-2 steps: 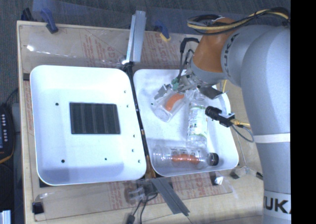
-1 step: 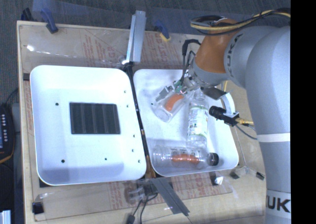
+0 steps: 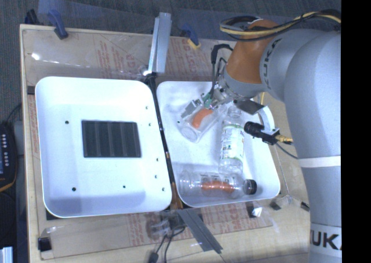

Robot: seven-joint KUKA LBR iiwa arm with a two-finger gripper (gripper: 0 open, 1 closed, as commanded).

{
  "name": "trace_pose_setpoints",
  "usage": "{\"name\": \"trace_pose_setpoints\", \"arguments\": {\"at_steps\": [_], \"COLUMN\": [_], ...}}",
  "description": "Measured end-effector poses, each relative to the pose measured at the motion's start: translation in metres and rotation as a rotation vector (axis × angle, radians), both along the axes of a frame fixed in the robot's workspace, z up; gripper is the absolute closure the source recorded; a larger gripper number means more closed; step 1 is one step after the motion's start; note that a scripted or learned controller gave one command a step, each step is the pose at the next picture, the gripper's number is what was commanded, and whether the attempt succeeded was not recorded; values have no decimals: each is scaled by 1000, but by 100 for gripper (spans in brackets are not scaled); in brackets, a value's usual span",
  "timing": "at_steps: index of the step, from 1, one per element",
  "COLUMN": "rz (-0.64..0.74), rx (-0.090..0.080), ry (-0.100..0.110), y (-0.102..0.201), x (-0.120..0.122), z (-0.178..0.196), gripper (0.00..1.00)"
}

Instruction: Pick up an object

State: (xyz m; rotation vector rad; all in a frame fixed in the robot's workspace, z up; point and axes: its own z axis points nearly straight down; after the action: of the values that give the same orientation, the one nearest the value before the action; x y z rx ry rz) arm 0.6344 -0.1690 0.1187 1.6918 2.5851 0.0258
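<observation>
My arm (image 3: 301, 82) fills the right side, its orange band (image 3: 246, 62) above the wrist, reaching in over the right bin (image 3: 174, 140); the left bin (image 3: 58, 140) holds a dark ridged panel (image 3: 111, 138). In the right bin lie three clear things: a bottle (image 3: 232, 143) running roughly top to bottom with its cap end toward the far wall, a second bottle (image 3: 214, 185) lying left to right along the near wall with its dark cap (image 3: 250, 186) to the right and something orange inside, and a cup (image 3: 197, 120) with orange in it. The cup looks like my target; its long axis slants from lower left to upper right, the upper end just under my gripper (image 3: 210, 101). Whether my fingers are apart or together I cannot tell, since the wrist and the clear plastic blur them. To grip well, I judge I should come straight down across the cup's short side, not along its length, and stay clear of the upright-running bottle just beside it.
</observation>
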Motion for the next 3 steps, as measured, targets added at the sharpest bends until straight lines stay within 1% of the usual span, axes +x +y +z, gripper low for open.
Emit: {"name": "trace_pose_setpoints", "arguments": {"at_steps": [1, 2, 3], "rz": [-34, -19, -50], "rx": [14, 15, 16], "ry": [51, 46, 54], "y": [-3, -24, -40], "x": [17, 8, -47], "z": [75, -6, -27], "gripper": [0, 0, 0]}}
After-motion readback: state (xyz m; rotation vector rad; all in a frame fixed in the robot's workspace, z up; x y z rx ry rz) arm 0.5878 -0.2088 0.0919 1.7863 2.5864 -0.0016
